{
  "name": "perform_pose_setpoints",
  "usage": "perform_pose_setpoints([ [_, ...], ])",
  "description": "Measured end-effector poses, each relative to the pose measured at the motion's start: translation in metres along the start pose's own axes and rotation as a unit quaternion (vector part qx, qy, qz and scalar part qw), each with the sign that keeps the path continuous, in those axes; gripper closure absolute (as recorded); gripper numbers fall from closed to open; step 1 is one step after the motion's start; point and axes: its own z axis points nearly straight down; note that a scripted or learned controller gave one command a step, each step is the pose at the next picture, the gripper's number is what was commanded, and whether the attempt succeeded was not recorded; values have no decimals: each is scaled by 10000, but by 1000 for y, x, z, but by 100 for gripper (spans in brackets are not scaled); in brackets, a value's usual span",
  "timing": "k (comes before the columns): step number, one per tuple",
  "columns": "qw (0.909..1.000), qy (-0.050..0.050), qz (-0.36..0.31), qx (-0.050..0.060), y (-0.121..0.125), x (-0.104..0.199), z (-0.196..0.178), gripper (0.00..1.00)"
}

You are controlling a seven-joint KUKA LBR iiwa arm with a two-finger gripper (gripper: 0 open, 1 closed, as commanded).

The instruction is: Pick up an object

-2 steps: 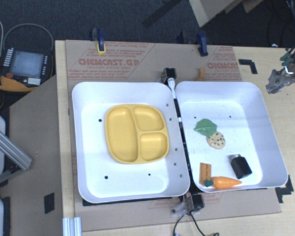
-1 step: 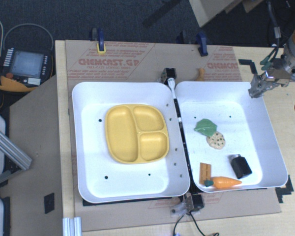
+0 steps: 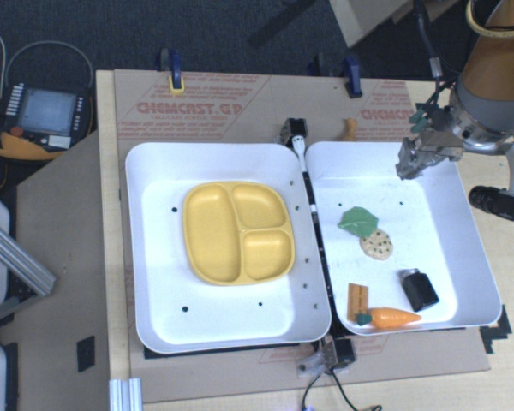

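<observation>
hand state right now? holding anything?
Hand: cannot tell whether open or closed. It sits above the far right corner of the right bin, with nothing visibly held. The toy carrot lies in the bin.

Arm [image 3: 497, 67] cut off by top and right edges. Gripper [image 3: 411, 165] too blurred to read. Carrot [image 3: 394, 318] covering brown stick's [image 3: 357, 300] lower end.
</observation>
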Motion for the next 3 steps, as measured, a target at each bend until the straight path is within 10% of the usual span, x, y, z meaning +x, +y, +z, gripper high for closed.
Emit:
perform_pose_setpoints([
  [3,10000,-5,6,-2,-11,142,5,100],
])
